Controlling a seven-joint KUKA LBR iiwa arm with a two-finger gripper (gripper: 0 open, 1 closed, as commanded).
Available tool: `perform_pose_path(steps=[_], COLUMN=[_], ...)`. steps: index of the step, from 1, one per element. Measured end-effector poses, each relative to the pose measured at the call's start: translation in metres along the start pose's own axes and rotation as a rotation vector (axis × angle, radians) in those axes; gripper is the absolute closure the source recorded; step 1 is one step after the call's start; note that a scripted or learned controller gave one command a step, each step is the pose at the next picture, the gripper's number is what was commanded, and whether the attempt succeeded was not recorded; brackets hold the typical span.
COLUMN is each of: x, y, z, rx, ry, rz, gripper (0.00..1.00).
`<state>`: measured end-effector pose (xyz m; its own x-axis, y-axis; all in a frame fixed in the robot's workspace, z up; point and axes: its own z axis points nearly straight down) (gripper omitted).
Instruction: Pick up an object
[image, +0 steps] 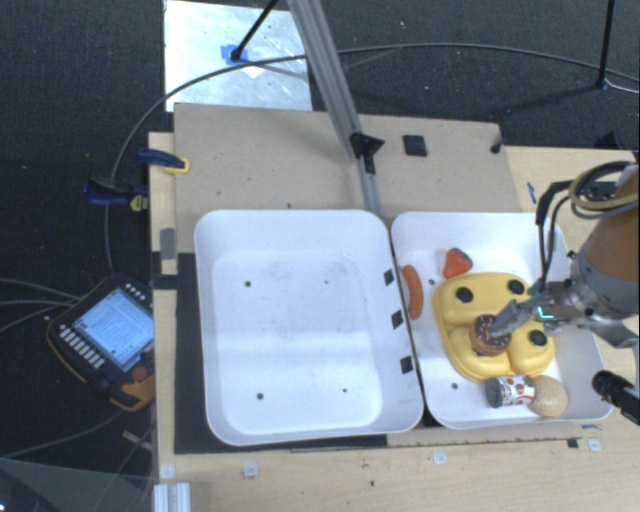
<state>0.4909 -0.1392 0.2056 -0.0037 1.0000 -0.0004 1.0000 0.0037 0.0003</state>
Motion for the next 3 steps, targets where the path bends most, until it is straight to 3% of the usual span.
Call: perform_pose_path(steps=[1, 2, 3], x=[0.0, 0.002, 0.007], y=[0.0, -0.003, 0.002], z=[0.0, 0.062, 0.097], rx=[-0.001, 0.004, -0.007], ry=[0.0, 0.002, 0.009], rz=[0.0, 0.002, -0.008], gripper=[0.0, 0.0, 0.0])
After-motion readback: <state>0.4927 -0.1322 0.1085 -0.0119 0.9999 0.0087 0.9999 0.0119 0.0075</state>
